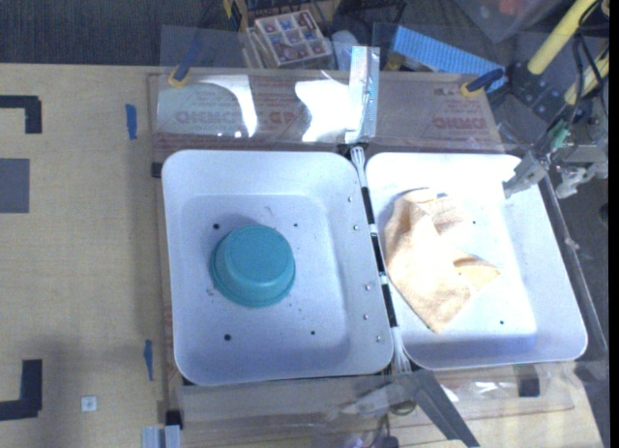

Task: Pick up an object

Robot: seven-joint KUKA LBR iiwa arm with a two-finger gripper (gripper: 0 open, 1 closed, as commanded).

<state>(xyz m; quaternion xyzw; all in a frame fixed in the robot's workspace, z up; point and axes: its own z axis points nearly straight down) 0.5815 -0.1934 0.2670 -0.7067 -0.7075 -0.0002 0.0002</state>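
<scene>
A teal bowl [253, 264] lies upside down in the middle of the left bin [193, 180]. A crumpled tan cloth [433, 257] lies in the left half of the right bin [542, 330], close to the divider between the bins. A grey part of my gripper [525, 174] pokes in over the far right corner of the right bin, with cables behind it. It is well apart from the cloth, up and to its right, and nothing shows in its grasp.
The two white bins meet at a hinged seam [375, 262]. Clear panels [329, 107] stand behind them, with clutter and a yellow bar [573, 16] beyond. A bare wooden bench top [77, 243] lies left of the bins.
</scene>
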